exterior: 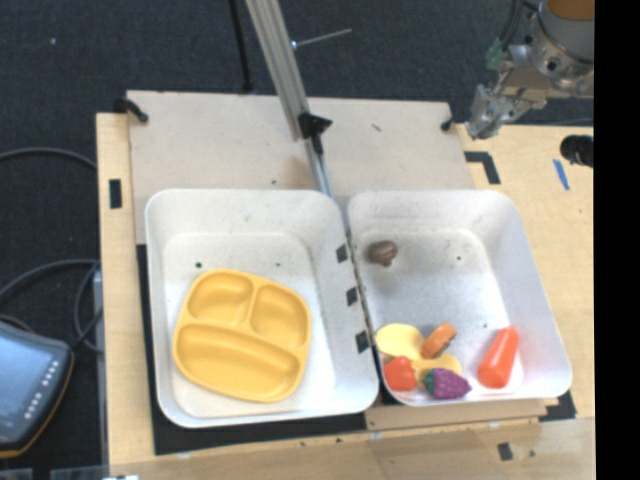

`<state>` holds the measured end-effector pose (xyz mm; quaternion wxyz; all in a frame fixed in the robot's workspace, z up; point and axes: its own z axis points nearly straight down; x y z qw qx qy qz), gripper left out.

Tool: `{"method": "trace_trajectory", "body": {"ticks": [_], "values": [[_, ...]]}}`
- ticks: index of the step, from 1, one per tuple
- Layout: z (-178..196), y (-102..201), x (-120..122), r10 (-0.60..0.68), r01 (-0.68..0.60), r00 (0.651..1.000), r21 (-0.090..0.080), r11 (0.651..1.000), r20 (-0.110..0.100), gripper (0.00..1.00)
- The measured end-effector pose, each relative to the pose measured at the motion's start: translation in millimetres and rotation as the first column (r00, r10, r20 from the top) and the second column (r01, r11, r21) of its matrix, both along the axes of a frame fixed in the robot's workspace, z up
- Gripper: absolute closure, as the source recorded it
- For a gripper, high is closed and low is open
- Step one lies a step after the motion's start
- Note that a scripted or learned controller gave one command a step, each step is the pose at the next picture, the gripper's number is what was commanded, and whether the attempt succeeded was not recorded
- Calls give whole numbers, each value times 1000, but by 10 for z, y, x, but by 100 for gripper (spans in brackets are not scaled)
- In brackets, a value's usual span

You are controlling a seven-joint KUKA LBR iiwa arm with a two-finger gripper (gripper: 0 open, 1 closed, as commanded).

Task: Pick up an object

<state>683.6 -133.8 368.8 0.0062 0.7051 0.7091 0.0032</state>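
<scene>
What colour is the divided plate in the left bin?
Yellow: the divided plastic plate with three compartments, seen clearly in the camera view.

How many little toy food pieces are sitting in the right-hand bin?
6, mostly along the near edge: brown piece alone farther back, yellow piece, small orange piece, red piece, purple grapes, big orange-red piece. Others may hide beneath.

Toys lie well below-left of gripper [487, 115]: brown lump [382, 253] nearest; yellow piece [398, 340], orange bit [438, 341], red pepper [499, 357], purple grapes [446, 384] farther.
</scene>
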Motion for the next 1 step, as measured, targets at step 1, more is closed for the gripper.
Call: {"method": "trace_trajectory", "body": {"ticks": [1], "values": [[-51, -12, -31, 0, 0, 1000, 1, 1000, -13, 0]]}}
